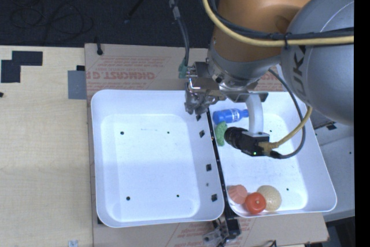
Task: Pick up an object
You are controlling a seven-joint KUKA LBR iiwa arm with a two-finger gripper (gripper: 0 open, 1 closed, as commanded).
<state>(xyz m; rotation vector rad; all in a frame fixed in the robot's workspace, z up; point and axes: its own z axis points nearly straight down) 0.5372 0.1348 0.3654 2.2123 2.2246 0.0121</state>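
Bins: two, white and shallow, left bin [104, 124] and right bin [315, 182], side by side on the worktop [40, 142], inner rims touching.
Loose things: five, all in the right bin.
Blue bottle: one [228, 116], lying on its side in the far half, close to the bin's left wall.
Green piece: one [220, 133], just beside the blue bottle on its near side, against the same wall.
Pink piece: one [236, 192], in the near-left corner.
Red ball: one [255, 203], touching the pink piece, at the near wall.
Tan ball: one [270, 196], touching the red ball on its right.
Arm: one [260, 3], grey with an orange band, reaching in from the right, hanging over the far half of the right bin, wrist turned downward.
Claw: one [195, 102], low over the seam between the two bins at their far end, near the blue bottle.
Claw state: cannot tell, whether wide or narrow.
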